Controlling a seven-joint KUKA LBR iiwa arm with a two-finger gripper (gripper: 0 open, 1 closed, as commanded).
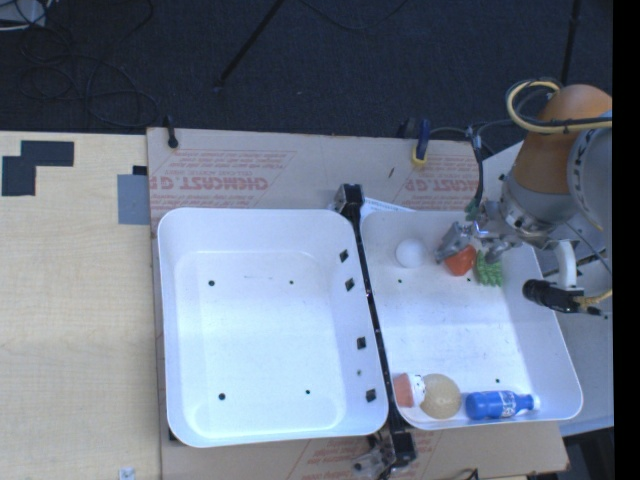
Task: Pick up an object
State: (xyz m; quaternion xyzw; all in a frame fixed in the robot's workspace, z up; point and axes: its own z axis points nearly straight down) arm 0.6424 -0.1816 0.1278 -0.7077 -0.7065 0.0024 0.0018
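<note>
Gripper [458,246], upper right of frame, sits directly over an orange object [461,261], apparently touching; whether its fingers are apart or together cannot be told.

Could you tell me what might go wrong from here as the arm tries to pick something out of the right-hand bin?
The gripper sits over a red-orange object crowded by a green item; closing could catch both or push one aside. The white ball nearby could roll off if nudged. The work is close to the right bin's far wall, so the arm might bump it.
</note>
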